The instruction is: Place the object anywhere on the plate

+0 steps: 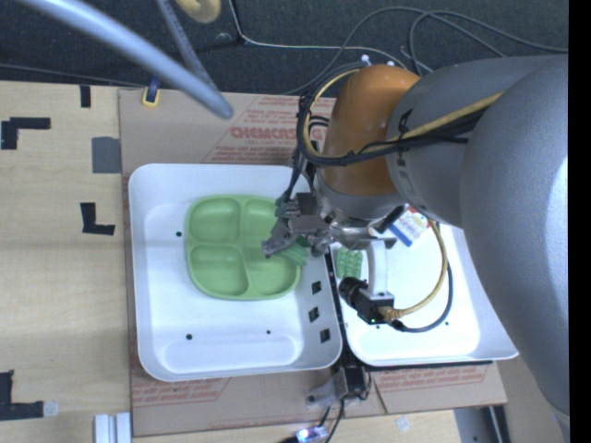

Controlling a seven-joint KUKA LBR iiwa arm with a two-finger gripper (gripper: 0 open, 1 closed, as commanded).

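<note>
Red lettering on the brown cardboard sheet (259,123) beyond the gripper is partly legible, perhaps "CHEMICREST"; not confirmed. The metal two-finger gripper (280,240) hangs over the right edge of the pale green, four-compartment plastic plate (226,247), which lies in the left shallow white bin (157,275). Whether it is spread or pinching cannot be told; the object itself cannot be made out. The grey arm with its orange band (365,132) and looped cables covers much of the right white bin (462,330). Light wooden bench (55,275) beneath.
</note>
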